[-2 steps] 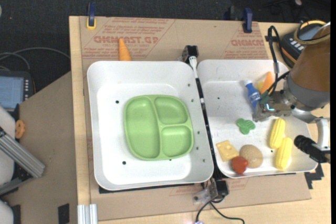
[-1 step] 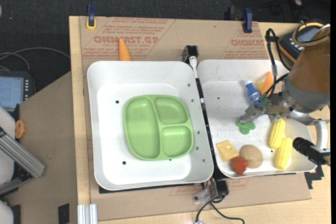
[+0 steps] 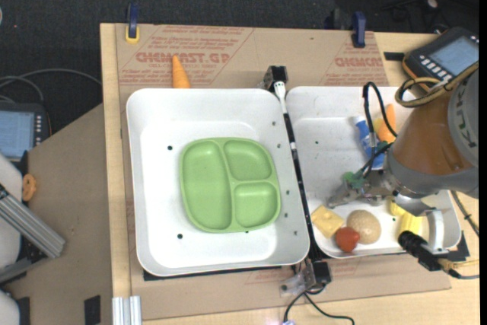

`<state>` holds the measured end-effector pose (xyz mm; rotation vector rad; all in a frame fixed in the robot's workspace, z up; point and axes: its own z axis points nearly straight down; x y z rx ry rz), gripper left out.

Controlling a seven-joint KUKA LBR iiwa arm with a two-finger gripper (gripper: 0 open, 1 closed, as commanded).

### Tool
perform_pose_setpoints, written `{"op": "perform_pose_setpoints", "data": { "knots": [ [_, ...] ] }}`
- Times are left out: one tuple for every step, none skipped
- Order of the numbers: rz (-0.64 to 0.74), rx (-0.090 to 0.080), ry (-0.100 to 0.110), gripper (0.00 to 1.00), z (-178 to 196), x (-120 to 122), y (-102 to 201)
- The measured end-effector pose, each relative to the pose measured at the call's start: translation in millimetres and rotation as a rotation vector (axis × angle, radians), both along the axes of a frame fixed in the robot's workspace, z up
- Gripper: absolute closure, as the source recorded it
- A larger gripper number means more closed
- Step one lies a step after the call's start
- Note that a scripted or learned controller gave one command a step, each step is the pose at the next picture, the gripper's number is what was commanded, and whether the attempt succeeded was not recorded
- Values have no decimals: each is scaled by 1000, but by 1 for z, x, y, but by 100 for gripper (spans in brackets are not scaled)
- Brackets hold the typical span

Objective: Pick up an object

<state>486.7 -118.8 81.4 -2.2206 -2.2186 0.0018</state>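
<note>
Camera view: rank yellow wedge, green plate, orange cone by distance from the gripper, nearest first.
From the gripper:
1. yellow wedge, in the right bin, just below-left of the gripper.
2. green plate, middle of the left bin.
3. orange cone, on the bench behind the left bin.

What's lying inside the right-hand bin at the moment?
Along the near edge: a yellow block, a red ball and a tan round item. Further back, a blue item and an orange item. The arm covers the right bin's right part; anything there is hidden.
</note>
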Motion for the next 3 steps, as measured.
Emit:
{"op": "perform_pose_setpoints", "data": {
  "knots": [
    [-2,-5,-6,0,3,23,-56],
    [3,-4,-7,0,3,59,-54],
    [3,-4,-7,0,4,94,-56]
  ]
}}
